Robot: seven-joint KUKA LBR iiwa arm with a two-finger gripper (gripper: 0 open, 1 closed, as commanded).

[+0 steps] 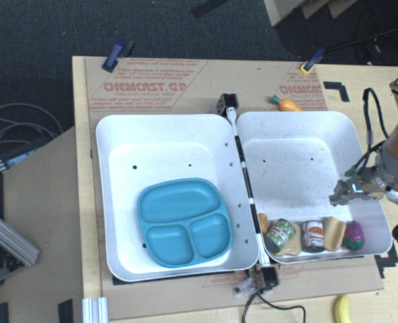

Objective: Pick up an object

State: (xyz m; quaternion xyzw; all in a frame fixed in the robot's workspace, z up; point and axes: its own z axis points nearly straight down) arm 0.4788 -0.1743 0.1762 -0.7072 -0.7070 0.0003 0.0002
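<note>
Cardboard-topped bench (151,86) bears two white bins (165,140); dark carpet (84,12) beyond.

We found a divided tray (183,221) in the left bin (118,140); in the right bin (300,130), several small items (313,235) lined the near wall, the gripper (341,195) just behind them.
</note>
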